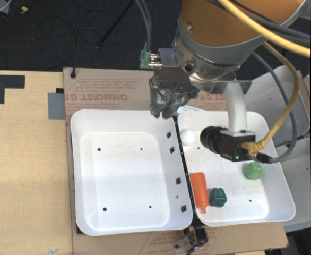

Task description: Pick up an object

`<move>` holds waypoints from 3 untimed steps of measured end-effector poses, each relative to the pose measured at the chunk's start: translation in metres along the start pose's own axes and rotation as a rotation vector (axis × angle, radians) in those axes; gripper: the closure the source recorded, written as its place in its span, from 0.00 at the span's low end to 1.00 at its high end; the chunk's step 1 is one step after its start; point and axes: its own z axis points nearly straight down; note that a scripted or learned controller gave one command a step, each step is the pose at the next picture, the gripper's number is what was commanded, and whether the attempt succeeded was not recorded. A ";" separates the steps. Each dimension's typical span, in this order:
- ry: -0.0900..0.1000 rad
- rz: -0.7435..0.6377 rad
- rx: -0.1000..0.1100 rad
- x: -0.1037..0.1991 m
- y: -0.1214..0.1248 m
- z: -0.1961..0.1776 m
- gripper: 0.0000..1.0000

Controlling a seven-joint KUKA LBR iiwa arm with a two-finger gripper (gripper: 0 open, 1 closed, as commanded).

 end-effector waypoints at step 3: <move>0.000 0.003 -0.001 0.040 0.001 0.000 1.00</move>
